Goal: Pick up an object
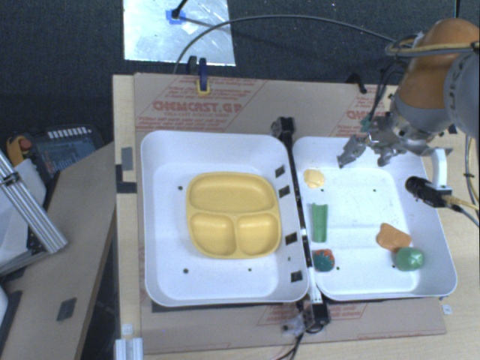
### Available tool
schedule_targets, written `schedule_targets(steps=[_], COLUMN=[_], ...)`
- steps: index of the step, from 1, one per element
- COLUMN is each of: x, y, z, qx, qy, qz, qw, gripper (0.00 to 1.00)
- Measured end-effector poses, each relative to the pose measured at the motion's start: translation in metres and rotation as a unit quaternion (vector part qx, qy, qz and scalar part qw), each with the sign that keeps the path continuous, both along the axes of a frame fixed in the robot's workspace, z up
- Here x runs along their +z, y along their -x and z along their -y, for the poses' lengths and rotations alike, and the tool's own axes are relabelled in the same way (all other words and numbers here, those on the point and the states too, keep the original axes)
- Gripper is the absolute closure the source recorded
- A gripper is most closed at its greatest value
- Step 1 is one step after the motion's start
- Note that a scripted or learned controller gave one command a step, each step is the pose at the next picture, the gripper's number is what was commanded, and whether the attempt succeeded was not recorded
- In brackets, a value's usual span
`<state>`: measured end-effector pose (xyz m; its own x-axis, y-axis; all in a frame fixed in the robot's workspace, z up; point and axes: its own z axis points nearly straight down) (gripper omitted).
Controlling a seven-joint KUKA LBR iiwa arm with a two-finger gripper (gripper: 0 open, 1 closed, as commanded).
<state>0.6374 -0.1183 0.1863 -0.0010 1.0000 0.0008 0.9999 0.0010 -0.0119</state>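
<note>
Bins sit side by side on the bench, the left bin (161, 201) and the right bin (360, 201), meeting along a dark hinge-like strip down the middle of the frame. The left bin holds a yellow divided tray (231, 213) lying flat at its centre, with one long compartment toward the top of the frame and two smaller ones below it; all three compartments look bare.

The right bin holds five small things. A pale yellow piece (314, 178) lies in its upper left corner. Below it, along the left wall, a green stick (319, 223) lies lengthwise, and below that, near the lower left corner, sits a small round object in teal and red (323, 259). At the lower right, an orange piece (393, 236) rests just above a green ball (409, 259); the two look to be touching or nearly so.

The gripper (373, 150) hangs over the upper edge of the right bin, in the upper right of the frame, under the arm's orange band (439, 43). Its fingers appear spread apart, with nothing between them. It stands to the right of the pale yellow piece and well apart from the things lower in the bin.
</note>
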Motion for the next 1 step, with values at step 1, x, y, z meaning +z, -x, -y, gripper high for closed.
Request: schedule_targets(steps=[1], x=[0.0091], y=[-0.0027], z=[-0.0003], qx=[0.001], qy=[0.0005], qz=[0.007], qw=[1.0], gripper=[0.0])
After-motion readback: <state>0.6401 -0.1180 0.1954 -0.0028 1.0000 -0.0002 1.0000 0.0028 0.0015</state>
